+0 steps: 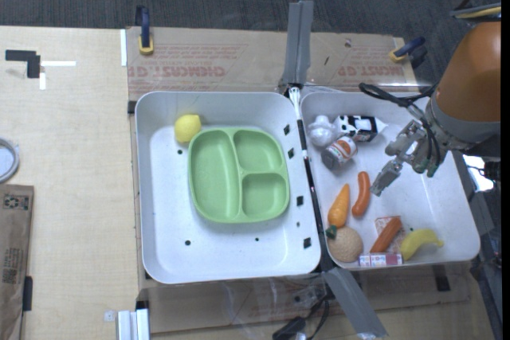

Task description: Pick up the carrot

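Note:
The carrot [340,205], orange with a green stub at its lower end, lies slanted in the right bin [446,211] near the bin's left wall. A red-orange sausage [361,193] lies just to its right, almost touching it. My gripper [384,169] hangs over the middle of the right bin, to the right of the carrot and slightly further back, apart from it. Its fingers [396,146] are spread open with nothing between them. The grey arm with the orange band [476,72] comes in from the right.
The right bin also holds a small can [341,151], a white lump [320,131], a black-and-white toy [360,126], a round bun [346,244], a second orange stick [386,234], a banana [420,241]. In the left bin [159,195]: a green divided plate [239,173], a lemon [187,127].

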